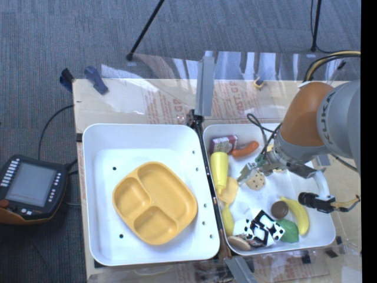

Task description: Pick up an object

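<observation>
Now, near edge of right bin (pixel 330 240): banana (pixel 299 216), curved and firm, smooth skin; hold it across the middle.
Middle of right bin: cracker (pixel 255 182), thin, breaks easily.
Jaws: gripper (pixel 252 171) just above cracker; open or closed, cannot tell.

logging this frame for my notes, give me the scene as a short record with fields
left bin: holds a yellow divided plate
right bin: toy food, among it a yellow bottle, a carrot, a cracker, a banana, a black and white block
arm: reaches in from the right, over the right bin
gripper: low, just above the cracker, nothing seen between its fingers
bench side: a handheld controller on the floor, left
</observation>
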Available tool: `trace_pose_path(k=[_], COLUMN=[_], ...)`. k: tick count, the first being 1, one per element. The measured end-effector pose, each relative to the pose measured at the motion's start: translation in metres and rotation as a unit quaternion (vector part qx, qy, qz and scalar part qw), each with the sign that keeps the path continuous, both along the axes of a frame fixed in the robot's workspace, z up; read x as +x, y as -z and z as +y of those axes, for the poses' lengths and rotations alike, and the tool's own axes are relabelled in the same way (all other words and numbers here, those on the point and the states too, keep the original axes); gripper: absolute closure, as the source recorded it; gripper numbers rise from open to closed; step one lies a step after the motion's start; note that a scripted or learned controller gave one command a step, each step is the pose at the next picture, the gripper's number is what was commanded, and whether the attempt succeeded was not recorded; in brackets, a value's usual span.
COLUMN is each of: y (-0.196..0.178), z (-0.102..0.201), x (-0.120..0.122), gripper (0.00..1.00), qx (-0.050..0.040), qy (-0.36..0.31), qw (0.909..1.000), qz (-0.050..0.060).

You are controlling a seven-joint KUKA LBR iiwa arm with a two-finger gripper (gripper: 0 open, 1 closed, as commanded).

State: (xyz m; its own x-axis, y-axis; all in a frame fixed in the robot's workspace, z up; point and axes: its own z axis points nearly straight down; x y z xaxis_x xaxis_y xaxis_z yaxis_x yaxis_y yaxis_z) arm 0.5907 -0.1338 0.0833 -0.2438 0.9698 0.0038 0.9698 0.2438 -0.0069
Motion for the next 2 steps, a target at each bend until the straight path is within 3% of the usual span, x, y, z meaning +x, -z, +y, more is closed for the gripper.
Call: trace_pose_path(k=[1,2], y=[-0.046,0.001], z=[-0.009,-0.019], x=[0.038,0.052], gripper=[0.0,0.0], qx=[-0.0012,-0.0011], qy=[0.11,0.083], qw=[0.9939,0.9966], qz=[-0.002,-0.001])
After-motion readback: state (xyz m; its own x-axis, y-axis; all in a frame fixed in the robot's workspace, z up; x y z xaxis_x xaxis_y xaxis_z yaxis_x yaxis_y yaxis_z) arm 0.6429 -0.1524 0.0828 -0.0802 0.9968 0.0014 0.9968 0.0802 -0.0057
